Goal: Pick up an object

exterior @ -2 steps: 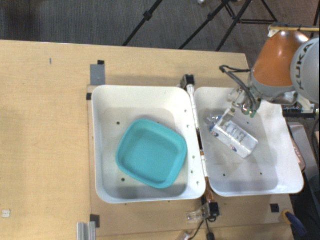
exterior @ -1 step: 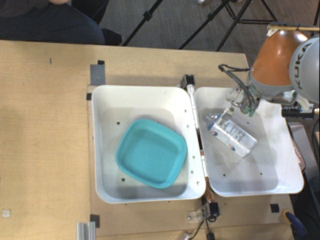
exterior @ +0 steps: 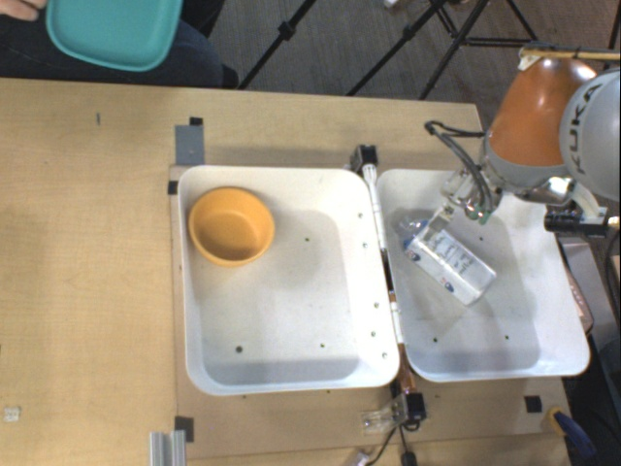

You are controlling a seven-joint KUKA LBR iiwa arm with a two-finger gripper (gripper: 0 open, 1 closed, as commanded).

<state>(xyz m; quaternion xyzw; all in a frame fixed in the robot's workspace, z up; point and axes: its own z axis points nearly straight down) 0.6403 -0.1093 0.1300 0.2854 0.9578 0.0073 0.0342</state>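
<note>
A pale, translucent bottle-like object (exterior: 451, 262) with a printed label lies at a slant in the right bin (exterior: 505, 352). My gripper (exterior: 464, 208) hangs over that object's upper edge, close above or touching it; I cannot tell which. The grey arm with its orange band (exterior: 532, 115) comes in from the upper right. An orange bowl (exterior: 231, 224) stands upright in the far left corner of the left bin (exterior: 291, 357).
At the top left, beyond the bench, a hand holds a teal lid or plate (exterior: 116, 13). Tripod legs and cables cross the floor behind the bench. Between the two bins runs a narrow divider with a clamp (exterior: 366, 156).
</note>
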